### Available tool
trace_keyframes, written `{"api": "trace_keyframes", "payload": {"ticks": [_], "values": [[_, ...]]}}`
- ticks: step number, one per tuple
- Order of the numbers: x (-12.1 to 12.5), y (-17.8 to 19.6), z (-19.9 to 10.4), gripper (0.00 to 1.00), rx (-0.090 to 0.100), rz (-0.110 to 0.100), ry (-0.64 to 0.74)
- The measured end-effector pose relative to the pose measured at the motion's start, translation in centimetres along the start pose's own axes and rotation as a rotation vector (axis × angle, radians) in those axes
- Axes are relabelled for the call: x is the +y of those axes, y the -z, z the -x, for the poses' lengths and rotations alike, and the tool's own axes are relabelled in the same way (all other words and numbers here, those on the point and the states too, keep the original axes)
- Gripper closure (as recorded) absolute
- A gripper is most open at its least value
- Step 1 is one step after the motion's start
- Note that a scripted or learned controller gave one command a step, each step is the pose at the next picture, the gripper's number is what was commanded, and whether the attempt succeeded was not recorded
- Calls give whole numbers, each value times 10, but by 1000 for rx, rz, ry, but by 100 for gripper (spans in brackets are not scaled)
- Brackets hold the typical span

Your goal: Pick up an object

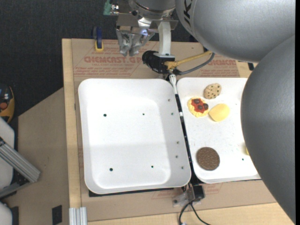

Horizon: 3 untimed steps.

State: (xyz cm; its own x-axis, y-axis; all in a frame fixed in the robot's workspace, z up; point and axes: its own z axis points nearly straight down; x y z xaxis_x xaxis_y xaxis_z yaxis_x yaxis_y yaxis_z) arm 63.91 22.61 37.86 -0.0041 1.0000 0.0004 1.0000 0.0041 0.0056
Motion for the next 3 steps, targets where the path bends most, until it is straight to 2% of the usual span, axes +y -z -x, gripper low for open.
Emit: {"api": "trace_keyframes", "payload": {"ticks": [1,2,3], "values": [[29,55,102,100,-3,5,-14],[-63,0,30,100,0,-16,5],[-137,-85,-2,100,-3,-19,2]]}}
